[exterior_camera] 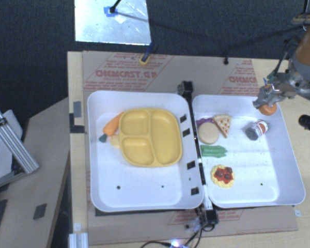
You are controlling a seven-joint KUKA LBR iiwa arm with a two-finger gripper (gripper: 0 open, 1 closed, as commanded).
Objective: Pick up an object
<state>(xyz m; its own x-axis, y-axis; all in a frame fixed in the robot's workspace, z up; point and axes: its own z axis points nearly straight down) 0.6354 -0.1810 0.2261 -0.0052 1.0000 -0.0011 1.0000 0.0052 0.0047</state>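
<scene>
Even, bright overhead light washes the white bins (144, 200) pale. A metal sheet (112, 13) glares; detail is soft, shadows faint

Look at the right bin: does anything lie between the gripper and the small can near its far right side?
Nothing visible does. The gripper hangs over the right bin's far right corner, with an orange thing at its tip. The can lies just nearer the camera, bare white floor between. The other toys sit further left.

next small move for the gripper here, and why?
Probably lift straight up a little. The gripper sits over the right bin's far right corner, with an orange object at its tip. Whether the object is actually held can't be told, so a short lift would show it.
</scene>
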